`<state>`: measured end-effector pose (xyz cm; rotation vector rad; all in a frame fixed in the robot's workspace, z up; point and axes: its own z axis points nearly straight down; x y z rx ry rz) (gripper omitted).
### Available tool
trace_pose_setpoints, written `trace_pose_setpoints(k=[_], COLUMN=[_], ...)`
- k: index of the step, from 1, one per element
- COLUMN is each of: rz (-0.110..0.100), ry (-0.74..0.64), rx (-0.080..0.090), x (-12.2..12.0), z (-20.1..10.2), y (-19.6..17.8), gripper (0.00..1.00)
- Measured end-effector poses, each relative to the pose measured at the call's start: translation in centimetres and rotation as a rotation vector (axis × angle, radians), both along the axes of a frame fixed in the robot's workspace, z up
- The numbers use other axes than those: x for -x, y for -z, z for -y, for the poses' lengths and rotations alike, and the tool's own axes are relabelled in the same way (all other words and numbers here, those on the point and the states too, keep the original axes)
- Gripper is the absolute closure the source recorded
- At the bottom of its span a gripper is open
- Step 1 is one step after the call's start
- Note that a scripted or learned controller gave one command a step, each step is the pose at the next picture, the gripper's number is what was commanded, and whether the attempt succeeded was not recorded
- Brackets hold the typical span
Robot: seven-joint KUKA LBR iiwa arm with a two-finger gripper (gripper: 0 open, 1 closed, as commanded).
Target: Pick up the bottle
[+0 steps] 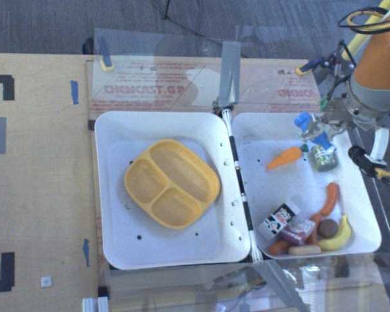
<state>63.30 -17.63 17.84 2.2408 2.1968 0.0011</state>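
Note:
The bottle (324, 157), small with a greenish body, lies in the right bin (361, 200) near its far right side. My gripper (314, 131) hangs right over the bottle's upper end, with blue parts showing on either side of it. The grey arm with its orange band (376, 67) reaches in from the upper right. I cannot tell whether the gripper touches the bottle.
An orange carrot (285, 157) lies just left of the bottle. At the right bin's near edge are a sausage (329, 199), a banana (337, 235), a small black-and-white carton (280, 219) and other toy foods. The left bin (117, 239) holds a yellow divided plate (172, 183).

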Motion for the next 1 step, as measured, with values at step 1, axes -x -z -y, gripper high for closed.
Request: trace_pose_setpoints(k=[1], rz=[-0.002], ry=[0.041], rx=[-0.002], x=[4.32], z=[-0.27], y=[-5.24], gripper=[1.0])
